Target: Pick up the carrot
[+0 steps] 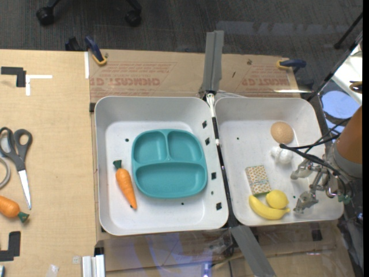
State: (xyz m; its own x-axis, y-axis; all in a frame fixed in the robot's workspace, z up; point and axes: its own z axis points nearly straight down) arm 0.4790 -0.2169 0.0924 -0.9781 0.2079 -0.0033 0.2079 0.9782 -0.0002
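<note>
An orange carrot [125,188] with a green stem end lies in the left bin [104,154], between the bin's left wall and a teal plate. My gripper [298,190] is far from it, low over the right bin [242,134] near that bin's front right corner. Its two metal fingers [302,170] stand apart with nothing between them. A second carrot [8,207] lies on the wooden bench at the far left edge.
A teal divided plate [170,163] lies mid left bin. The right bin holds a brown egg [282,133], a small white object [283,154], a patterned packet [258,179], a banana [265,209] and a lemon [277,198]. Scissors [17,154] lie on the bench.
</note>
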